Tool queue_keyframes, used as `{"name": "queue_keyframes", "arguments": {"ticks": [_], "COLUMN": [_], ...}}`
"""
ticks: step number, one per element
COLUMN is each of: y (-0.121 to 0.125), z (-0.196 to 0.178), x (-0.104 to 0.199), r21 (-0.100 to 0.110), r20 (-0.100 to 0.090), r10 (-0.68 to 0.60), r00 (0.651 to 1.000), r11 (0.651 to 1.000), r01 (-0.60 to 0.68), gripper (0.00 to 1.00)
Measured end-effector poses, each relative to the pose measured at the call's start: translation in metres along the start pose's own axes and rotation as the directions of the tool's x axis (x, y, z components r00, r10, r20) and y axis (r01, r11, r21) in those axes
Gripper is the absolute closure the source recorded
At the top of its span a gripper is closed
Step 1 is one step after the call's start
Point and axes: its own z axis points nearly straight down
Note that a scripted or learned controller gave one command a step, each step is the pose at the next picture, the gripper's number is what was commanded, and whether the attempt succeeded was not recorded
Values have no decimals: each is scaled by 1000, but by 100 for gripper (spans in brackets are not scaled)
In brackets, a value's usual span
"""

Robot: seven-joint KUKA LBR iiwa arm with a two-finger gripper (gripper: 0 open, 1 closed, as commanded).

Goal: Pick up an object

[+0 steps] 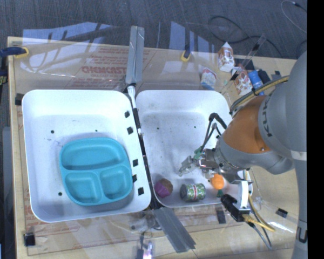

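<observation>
Low over the right bin's near half, the gripper [197, 162] sits with its tip toward the bin's middle. You cannot tell from this view whether it is wide or narrow; the metal parts blur together, and nothing shows as held. Judge the pick as not yet made.

Just to the gripper's right and slightly nearer the front rim lies a small orange ball [218, 182], partly tucked under the wrist. Toward the front rim, below the gripper, a green can [193, 192] lies on its side. Left of the can, close beside it but apart, sits a purple ball [163, 188]. All 3 rest on the floor of the right bin [167, 112]. Any 1 would serve as the object; the orange ball is nearest.

Well away to the gripper's left, the left bin [43, 112] holds a blue divided tray [94, 169] with 3 compartments, lying flat.

Remaining, as far as you can judge: settle on 1 item, close on it, lift clear.
</observation>
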Motion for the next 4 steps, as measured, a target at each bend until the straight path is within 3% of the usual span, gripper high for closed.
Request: {"name": "queue_keyframes", "arguments": {"ticks": [1,2,3,4], "y": [-13,-13,6,6], "z": [6,-3,-192,-192], "x": [81,81,54,54], "r21": [-2,-1,-6,-5], "r20": [1,0,3,2], "r10": [-185,-189,-236,-237], "r00": [983,982,972,972], "r11": [983,982,972,972], "r01": [185,189,236,237], "gripper": [0,100,100,0]}}
